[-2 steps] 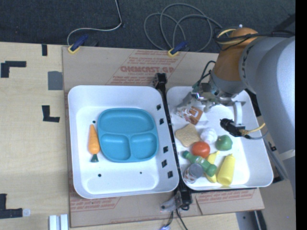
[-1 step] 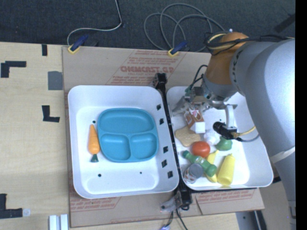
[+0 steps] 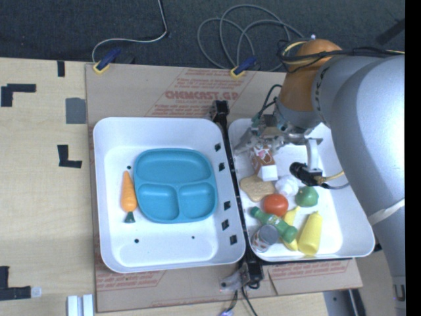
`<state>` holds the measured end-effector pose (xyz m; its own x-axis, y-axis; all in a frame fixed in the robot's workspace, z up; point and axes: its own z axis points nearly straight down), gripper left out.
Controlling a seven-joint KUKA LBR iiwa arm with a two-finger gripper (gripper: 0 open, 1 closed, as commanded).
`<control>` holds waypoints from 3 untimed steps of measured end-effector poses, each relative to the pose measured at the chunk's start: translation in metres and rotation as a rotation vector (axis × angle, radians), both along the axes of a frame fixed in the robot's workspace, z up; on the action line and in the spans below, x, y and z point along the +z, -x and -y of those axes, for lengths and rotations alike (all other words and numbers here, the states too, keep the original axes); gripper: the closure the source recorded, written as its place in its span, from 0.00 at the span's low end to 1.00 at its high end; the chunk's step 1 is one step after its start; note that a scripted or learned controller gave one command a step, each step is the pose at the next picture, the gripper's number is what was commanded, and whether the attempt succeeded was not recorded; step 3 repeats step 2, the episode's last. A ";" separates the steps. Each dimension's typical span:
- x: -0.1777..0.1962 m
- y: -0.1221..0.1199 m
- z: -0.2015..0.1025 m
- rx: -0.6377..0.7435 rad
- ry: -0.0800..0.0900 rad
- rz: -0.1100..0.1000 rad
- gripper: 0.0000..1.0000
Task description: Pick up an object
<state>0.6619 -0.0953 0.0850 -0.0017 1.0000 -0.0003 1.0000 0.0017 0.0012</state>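
A: Right — position check. Where do you sit?

B: My grey arm with the orange band point(image 3: 304, 78) reaches in from the right, bent over the far end of the right-hand shallow white bin point(image 3: 355, 232). My jaws point(image 3: 266, 137) hang low at that bin's far left corner, close to the black divider between the bins.

A: Clenched or released?

B: Cannot tell. Cables and wrist hardware hide that part from above. I see nothing gripped.

A: What lies under you?

B: A small red-and-white packet point(image 3: 263, 155) just beneath, and a small white cube point(image 3: 268, 173) touching its near side. Next, a tan flat biscuit-shaped piece point(image 3: 256, 188), then a red tomato-like ball point(image 3: 275, 204) against it. A green round toy point(image 3: 306, 195) sits right of the tomato, a yellow plastic bottle point(image 3: 310, 233) lies near the bin's near edge, and a grey round can point(image 3: 266, 236) rests at the near left corner. All crowded together.

A: The left bin?

B: The left-hand shallow white bin point(image 3: 112, 242) carries a blue three-compartment plastic tray point(image 3: 175, 184), with an orange toy carrot point(image 3: 128, 192) lying just beside the tray's left edge, green end toward the near side. Well apart from me.

A: Underneath?

B: Both bins rest on a brown cardboard sheet point(image 3: 164, 91) on the bench.
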 end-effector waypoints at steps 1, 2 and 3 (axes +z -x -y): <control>0.000 -0.006 0.002 0.000 0.000 -0.003 0.00; 0.011 -0.007 0.001 0.001 0.000 0.001 1.00; 0.011 -0.007 0.001 0.001 0.000 0.001 1.00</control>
